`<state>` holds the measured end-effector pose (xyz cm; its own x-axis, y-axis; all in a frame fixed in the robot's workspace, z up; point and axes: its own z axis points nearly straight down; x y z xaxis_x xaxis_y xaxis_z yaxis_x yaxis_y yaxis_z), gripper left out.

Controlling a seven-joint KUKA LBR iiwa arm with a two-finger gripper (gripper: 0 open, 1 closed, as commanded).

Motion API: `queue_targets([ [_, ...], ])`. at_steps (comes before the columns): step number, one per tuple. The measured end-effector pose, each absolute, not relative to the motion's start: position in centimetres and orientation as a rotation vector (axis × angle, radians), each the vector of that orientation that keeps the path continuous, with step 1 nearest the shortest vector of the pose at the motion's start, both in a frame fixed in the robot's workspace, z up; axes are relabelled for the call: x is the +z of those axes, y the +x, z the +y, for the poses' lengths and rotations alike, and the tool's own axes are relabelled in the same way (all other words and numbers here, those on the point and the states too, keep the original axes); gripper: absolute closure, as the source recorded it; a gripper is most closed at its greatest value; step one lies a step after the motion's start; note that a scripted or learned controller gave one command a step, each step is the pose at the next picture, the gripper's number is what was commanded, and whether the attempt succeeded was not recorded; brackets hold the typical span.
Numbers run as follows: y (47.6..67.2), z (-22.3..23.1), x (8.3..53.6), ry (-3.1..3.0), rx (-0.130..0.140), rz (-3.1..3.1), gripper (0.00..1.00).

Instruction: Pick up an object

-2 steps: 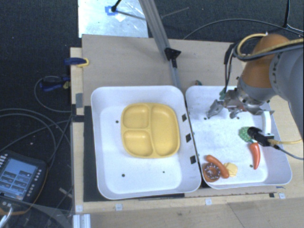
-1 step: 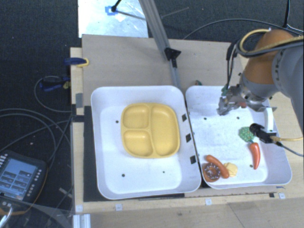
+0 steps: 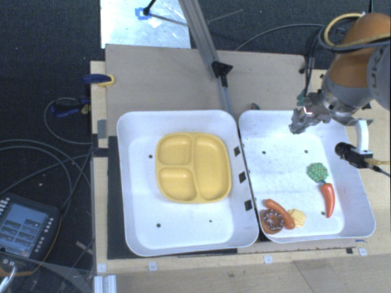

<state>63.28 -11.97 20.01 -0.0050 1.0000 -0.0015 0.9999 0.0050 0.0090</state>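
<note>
Gripper (image 3: 300, 122) over right bin (image 3: 287, 163), 1 o'clock corner, jaws' state unclear | carrot (image 3: 328, 199) at 4 o'clock beside broccoli (image 3: 316, 172) — likely light, stiff, smooth | best pinched across the middle — not the tip

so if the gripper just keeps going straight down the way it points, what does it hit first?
Likely bare floor of the right bin. The gripper sits over that bin's far edge, pointing down. The broccoli, carrot and sausage lie nearer the camera, off that line. Depth is hard to judge.
</note>
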Motion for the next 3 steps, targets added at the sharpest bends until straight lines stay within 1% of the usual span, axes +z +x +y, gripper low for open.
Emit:
queue_targets([
  [1,63.5,-12.0,24.9,2.21,0.008,2.223,1.0],
  [2,62.6,-6.7,23.7,2.211,0.002,2.234,1.0],
  [3,63.0,-2.0,23.0,2.21,0.003,2.233,1.0],
])
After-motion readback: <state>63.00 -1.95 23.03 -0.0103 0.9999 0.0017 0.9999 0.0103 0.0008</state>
